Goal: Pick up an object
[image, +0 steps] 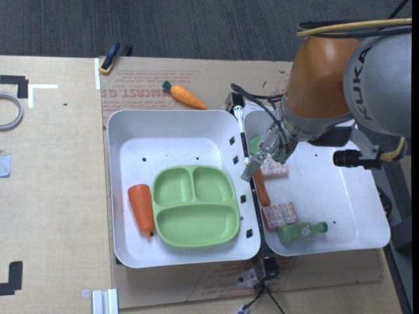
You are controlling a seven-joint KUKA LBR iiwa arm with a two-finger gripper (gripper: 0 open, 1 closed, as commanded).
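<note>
Cardboard-topped bench [59, 195] under two white bins | left bin [124, 129]: green divided plate [196, 205], orange carrot [141, 208] beside it | right bin [353, 201]: gripper [260, 157] hovered low at left wall, above a pink-white packet [275, 169] | finger state blurred, could not tell | green bottle [301, 230] near front edge.

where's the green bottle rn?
The green bottle lies on its side in the right bin, near that bin's front edge, just below a small red-and-white packet and well in front of the gripper.
</note>
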